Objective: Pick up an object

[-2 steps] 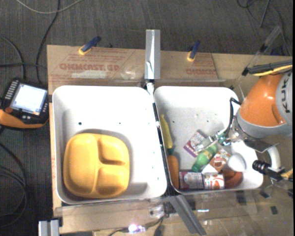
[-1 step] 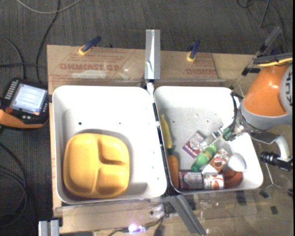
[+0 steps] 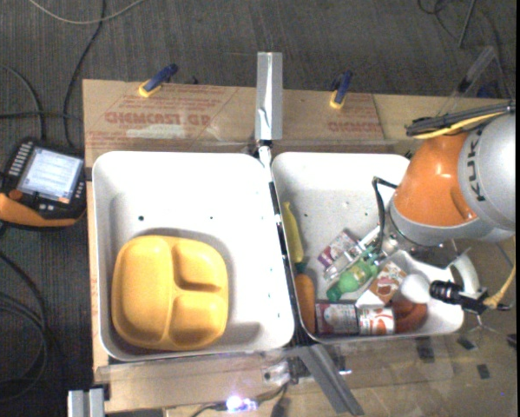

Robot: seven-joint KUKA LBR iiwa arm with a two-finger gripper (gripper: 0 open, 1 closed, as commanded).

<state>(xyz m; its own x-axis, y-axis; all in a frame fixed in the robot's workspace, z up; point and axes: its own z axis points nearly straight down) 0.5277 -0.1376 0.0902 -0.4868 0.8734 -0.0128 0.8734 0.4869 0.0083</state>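
— Where does the camera sit?
— Fixed above the table (image 3: 233, 111), looking down at a slant on both bins: left bin (image 3: 190, 168), right bin (image 3: 338, 168).
— How near?
— Far enough back to take in surrounding floor (image 3: 242, 16) too.

Robotics lab test cell. Two white bins (image 3: 190, 168) sit on a cardboard sheet (image 3: 173, 115) clamped behind them, teach pendant (image 3: 41, 183) on dark carpet left of the bins, loose cables (image 3: 77, 7) beyond, KUKA arm (image 3: 455, 189) over the right bin.
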